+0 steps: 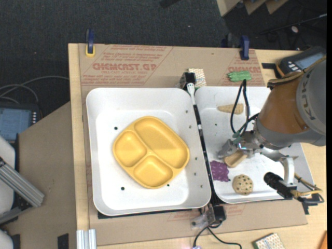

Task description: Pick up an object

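Reaching in from the right, the claw [233, 152] hangs over the right bin [210, 105].

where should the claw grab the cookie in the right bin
Grip the cookie across its round rim, coming straight down from above. It lies flat on the floor of the right bin, so only its edges offer opposing faces. Set the fingers left and right: the purple piece sits close on its upper left and the bin's near wall is just below, so a slight inward offset is probably safer.
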Controlling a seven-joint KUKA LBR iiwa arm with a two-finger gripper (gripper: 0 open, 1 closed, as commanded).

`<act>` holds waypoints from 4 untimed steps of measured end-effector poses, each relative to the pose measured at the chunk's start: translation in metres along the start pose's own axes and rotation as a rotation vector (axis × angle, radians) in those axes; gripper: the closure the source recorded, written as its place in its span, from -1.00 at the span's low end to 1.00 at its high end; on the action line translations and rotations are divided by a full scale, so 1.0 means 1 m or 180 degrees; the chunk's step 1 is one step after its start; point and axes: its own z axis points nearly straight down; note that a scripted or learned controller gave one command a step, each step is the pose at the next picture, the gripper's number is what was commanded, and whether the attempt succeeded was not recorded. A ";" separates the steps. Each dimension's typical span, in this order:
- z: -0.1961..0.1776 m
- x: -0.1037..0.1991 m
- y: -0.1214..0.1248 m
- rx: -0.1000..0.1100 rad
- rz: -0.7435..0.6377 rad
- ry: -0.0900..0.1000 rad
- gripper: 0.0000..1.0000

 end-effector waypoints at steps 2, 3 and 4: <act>-0.106 0.082 0.032 -0.0059 -0.0027 -0.0006 1.00; -0.100 0.076 0.029 -0.0023 0.0005 -0.0014 -1.00; 0.003 0.007 0.117 -0.0042 0.0011 -0.0029 -1.00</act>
